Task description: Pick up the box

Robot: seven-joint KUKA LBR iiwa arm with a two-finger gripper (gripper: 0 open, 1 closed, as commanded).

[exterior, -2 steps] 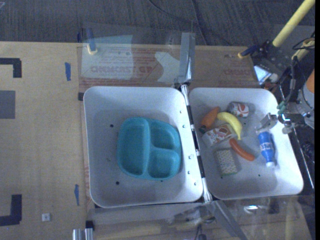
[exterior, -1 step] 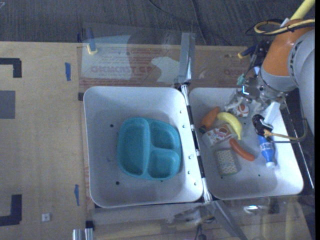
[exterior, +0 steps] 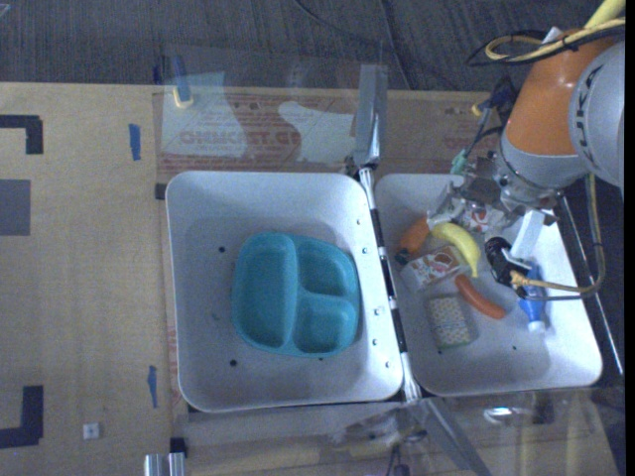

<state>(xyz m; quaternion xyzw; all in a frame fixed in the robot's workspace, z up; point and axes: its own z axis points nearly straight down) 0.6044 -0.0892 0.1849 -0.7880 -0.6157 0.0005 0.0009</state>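
The box [exterior: 434, 266], a small white carton with red print, lies in the right bin [exterior: 566, 365] near its left wall. A yellow banana [exterior: 459, 246] rests against its upper right side and an orange piece [exterior: 415, 234] lies just above it. My gripper [exterior: 468, 209] hangs below the grey and orange wrist [exterior: 552, 117], over the bin's upper middle, just above the banana and up and right of the box. Nothing can be seen held in it.
A red sausage [exterior: 480, 297], a tan patterned block [exterior: 448, 321] and a blue and white item [exterior: 533, 308] also lie in the right bin. The left bin [exterior: 198, 216] holds a teal divided tray [exterior: 296, 293]. A metal divider [exterior: 382, 266] separates the bins.
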